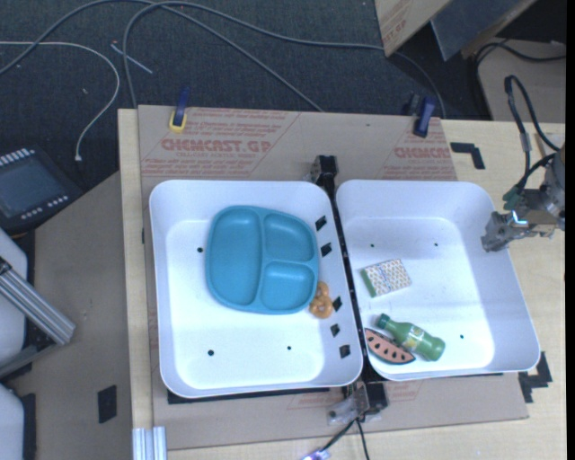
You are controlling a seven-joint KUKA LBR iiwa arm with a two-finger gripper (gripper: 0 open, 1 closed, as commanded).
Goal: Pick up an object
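Note:
The right bin [467,269] holds a small patterned box [387,277] near its left side, a green bottle [413,338] near the front, and a watermelon slice [388,349] lying against the bottle's front-left side. My gripper [499,232] hovers at the right bin's right rim, well away from these objects. In the left bin [180,296], a blue divided plate [260,259] lies flat, and a small orange-brown toy [322,304] rests at its lower right edge.
A black divider with clips [333,269] runs between the bins. Blue clamps [181,115] [423,115] hold the brown board at the back. Cables cross the dark floor behind the bench, and a cardboard box [404,20] sits at the top right.

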